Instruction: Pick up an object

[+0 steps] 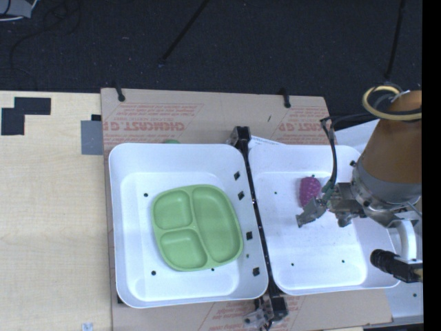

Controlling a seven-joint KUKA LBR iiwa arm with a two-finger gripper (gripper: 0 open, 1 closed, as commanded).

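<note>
The bench (48,205) is the biggest thing here. It is light wood, and a sheet of brown cardboard (207,116) lies on it under the two bins, most likely to keep them in one spot.

The left bin (127,185) is white and shallow. A green plate (196,226) with three little sections rests flat in the middle of it. It is wide and thin, so I think it would be hard for two fingers to pinch.

The right bin (310,267) sits side by side with the left one, and black clips join them along the middle.

The arm (396,150) comes in from three o'clock. It is grey with an orange part, and it leans low over the right bin.

The gripper (313,212) is at the arm's end, near the middle of the right bin. I cannot tell how its tips stand, because they are dark and small in the picture. I see nothing held in it.

The smallest thing is the purple object (309,189). It lies in the right bin, toward twelve o'clock from the bin's middle, and at about eleven o'clock from the gripper, just beside it. It looks bumpy and roundish, a bit like a bunch of grapes. It is small enough to grab, so I think the arm is going for it, and the pick is not done yet.
</note>
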